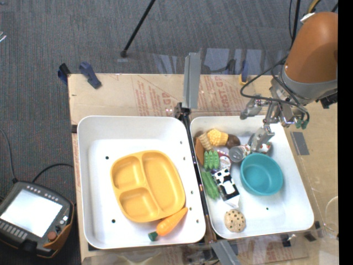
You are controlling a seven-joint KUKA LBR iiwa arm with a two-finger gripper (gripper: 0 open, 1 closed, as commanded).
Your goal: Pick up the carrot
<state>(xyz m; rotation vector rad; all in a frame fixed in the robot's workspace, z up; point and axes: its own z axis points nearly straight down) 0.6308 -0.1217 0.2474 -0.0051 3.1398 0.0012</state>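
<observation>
The arm point(310, 48) hung over the right bin's point(300, 175) far edge, its gripper point(263, 139) low above the clutter just beyond the teal bowl point(261, 174) (whether the claw stood apart or together could not be told). The carrot point(170, 223) lay in the left bin point(94, 203), at its near edge against the yellow tray's point(147, 185) near right corner. The reach seemed not yet begun; next the gripper would need to cross bins and descend over the carrot.

— Which colours are in the left shallow white plastic bin point(94, 148)?
— A yellow divided plastic tray point(147, 185) and an orange toy carrot point(171, 222) with green top.
— And right?
— A teal round bowl point(261, 174), a black-and-white cow-patterned carton point(224, 183).
</observation>
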